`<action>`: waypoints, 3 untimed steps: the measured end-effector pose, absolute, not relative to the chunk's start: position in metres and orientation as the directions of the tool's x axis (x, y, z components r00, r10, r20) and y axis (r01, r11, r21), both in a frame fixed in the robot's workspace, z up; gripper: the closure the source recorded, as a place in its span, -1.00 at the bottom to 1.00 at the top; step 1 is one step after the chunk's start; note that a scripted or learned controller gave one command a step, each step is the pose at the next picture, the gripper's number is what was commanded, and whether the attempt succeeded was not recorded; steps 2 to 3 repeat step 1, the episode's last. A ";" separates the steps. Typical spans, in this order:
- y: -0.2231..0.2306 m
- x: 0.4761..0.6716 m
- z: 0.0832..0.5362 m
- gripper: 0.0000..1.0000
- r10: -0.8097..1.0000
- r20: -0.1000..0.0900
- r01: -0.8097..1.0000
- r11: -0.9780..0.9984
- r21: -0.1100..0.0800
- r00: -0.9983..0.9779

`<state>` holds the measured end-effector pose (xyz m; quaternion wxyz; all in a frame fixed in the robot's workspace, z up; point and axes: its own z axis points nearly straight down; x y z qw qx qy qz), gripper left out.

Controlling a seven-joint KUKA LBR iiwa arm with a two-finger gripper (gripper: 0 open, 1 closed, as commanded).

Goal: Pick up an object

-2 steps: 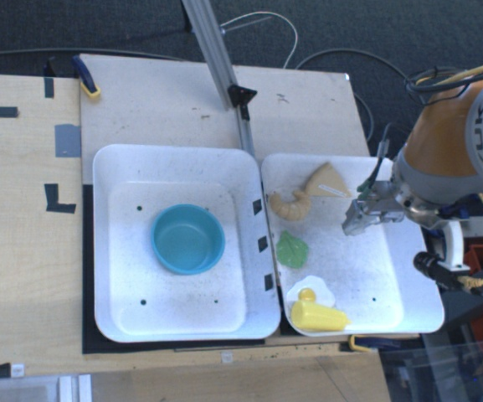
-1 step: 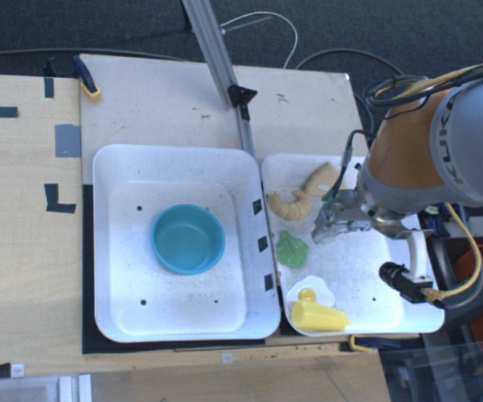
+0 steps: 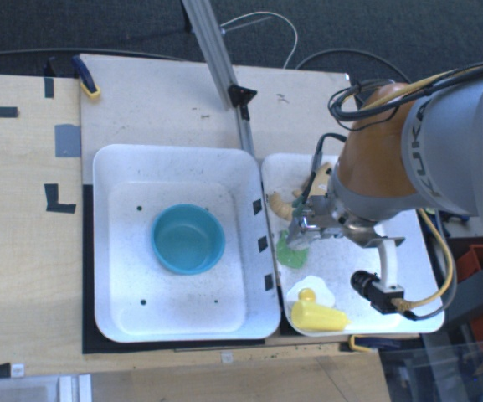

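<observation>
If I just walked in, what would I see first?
First comes the big grey arm with its orange band, reaching in from the right over the right bin. Next is the blue bowl, sitting alone in the middle of the left bin. Then a bright yellow toy at the right bin's near edge, with a small green thing just below the arm's tip.

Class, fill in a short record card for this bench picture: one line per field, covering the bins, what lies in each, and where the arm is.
left bin: holds a blue bowl, upright, near its middle
right bin: holds a green object, a yellow object at its near edge, and a tan object near the bins' divide
arm: reaches over the right bin
gripper: just above the green object; grasp not confirmed
bench: carries both bins side by side
</observation>
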<state>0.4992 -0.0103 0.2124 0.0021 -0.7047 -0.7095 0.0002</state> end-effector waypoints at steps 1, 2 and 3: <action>0.040 0.493 0.206 1.00 1.000 0.002 1.000 0.007 -0.004 -0.007; 0.040 0.493 0.206 1.00 1.000 0.002 1.000 0.007 -0.004 -0.007; 0.040 0.493 0.206 1.00 1.000 0.002 1.000 0.007 -0.004 -0.007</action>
